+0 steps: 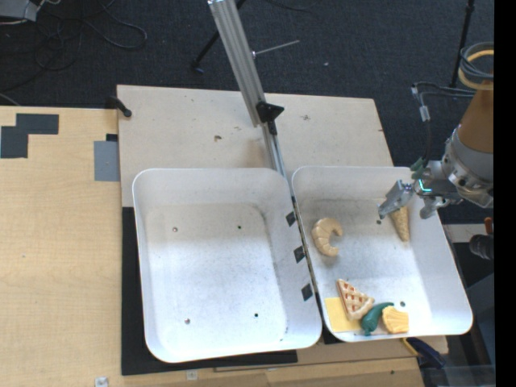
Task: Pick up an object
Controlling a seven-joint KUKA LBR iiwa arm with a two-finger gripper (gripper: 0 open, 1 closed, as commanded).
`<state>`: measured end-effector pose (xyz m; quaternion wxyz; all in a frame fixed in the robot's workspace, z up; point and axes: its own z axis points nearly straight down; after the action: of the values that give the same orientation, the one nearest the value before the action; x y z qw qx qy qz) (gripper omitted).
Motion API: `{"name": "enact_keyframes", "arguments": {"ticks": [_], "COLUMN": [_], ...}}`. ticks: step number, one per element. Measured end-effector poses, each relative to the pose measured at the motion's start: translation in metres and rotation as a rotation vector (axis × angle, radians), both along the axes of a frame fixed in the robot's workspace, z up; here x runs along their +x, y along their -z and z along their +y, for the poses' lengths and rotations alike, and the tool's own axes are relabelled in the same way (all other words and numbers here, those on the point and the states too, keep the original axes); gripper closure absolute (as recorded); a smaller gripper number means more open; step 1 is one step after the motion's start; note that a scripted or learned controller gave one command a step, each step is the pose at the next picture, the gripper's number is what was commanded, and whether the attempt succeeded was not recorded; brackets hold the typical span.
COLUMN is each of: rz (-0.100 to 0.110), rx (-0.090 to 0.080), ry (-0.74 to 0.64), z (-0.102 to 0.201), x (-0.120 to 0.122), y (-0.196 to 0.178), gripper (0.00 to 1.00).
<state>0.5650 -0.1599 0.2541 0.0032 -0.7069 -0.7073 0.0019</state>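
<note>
Two shallow white bins are seen side by side on the desk (339,127). The left bin (211,264) and the right bin (439,289) are separated by a shared edge with small black clips.

The arm (476,139), grey with an orange band, is brought in from the right, and its claw (409,204) is positioned over the upper right part of the right bin. The two grey fingers are spread apart, and nothing is seen gripped between them. An ice cream cone (401,224), tan and pointing downward, lies just below the claw, close to one fingertip; whether it is touched cannot be told.

A croissant (327,235) is placed near the left wall of the right bin, well apart from the claw. At the bin's lower edge a cluster is found: a waffle slice (353,297) resting on a yellow flat piece (337,314), with a green object (373,316) just beside it and a yellow wedge (396,320) touching the green object.

A slanted aluminium rail (242,63) rises behind the bins. No brand, label or legible writing is shown on any item.
</note>
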Motion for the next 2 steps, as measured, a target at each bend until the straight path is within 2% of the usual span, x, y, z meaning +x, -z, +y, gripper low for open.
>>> {"name": "enact_keyframes", "arguments": {"ticks": [1, 2], "rz": [-0.004, 0.0], "rx": [-0.001, 0.0], "ry": [0.001, 0.001], "z": [-0.001, -0.003], "x": [0.001, 0.005], "y": [-0.002, 0.043], "gripper": [0.0, 0.0]}}
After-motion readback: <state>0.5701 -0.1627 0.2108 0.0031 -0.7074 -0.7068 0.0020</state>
